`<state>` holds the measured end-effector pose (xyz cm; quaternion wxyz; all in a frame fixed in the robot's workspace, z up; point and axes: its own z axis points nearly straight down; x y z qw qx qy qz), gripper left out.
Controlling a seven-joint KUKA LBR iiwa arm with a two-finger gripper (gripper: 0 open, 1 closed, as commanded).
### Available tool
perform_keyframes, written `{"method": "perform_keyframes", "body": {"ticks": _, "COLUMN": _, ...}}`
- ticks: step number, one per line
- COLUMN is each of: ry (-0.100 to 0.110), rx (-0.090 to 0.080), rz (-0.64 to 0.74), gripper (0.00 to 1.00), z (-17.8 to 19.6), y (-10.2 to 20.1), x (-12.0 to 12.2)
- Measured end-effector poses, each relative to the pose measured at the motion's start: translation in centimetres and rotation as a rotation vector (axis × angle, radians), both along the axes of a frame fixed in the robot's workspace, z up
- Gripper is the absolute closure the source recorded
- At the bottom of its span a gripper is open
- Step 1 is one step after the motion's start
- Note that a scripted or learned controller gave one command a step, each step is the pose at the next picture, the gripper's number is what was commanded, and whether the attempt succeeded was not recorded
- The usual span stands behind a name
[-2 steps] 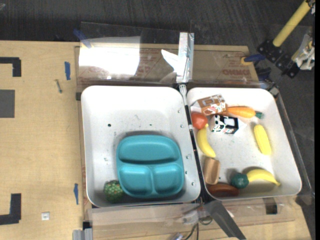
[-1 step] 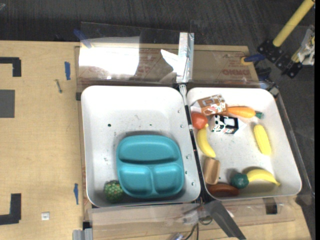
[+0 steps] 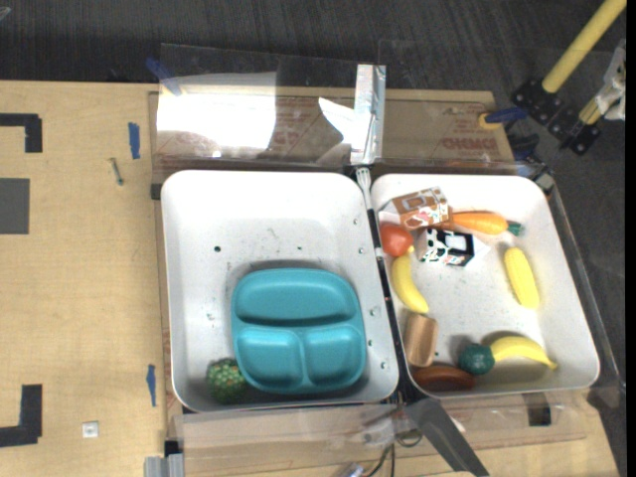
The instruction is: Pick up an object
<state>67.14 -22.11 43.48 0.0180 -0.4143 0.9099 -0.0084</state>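
Since the task names no one object, any item counts; places are given against the teal tray (image 3: 298,328).

Left bin (image 3: 189,266): tray sits low centre, with a green knobbly ball (image 3: 226,378) touching its lower-left corner.

Right bin (image 3: 566,266), right of the tray: tomato (image 3: 395,239), banana (image 3: 405,284) and brown cup (image 3: 420,339) run along the near wall. Further right are a carton (image 3: 422,207), black-white box (image 3: 444,246), carrot (image 3: 475,223) and green ball (image 3: 476,359). Farthest from the tray are a second banana (image 3: 521,276), lying alone, and a third (image 3: 522,351).

Best pick, I judge: the second banana. It looks like toy plastic, so probably light, stiff and a bit slippery. Take it across its middle, short axis, where the floor around it is bare.

Carton print is too small to read, and so is the reddish lettering on the clear wall (image 3: 437,137) beyond the tray.

Gripper: can't tell whether apart or together.
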Motion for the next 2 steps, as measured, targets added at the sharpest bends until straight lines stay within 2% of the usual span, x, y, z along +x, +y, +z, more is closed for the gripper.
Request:
{"method": "perform_keyframes", "body": {"ticks": 1, "ry": 0.034, "rx": -0.001, "rz": 0.165, "gripper": 1.00, "z": -2.7, "y": 0.0, "x": -0.3}}
{"method": "perform_keyframes", "body": {"ticks": 2, "ry": 0.022, "rx": -0.004, "rz": 0.101, "gripper": 1.00, "z": 5.3, "y": -0.1, "x": -0.4}}
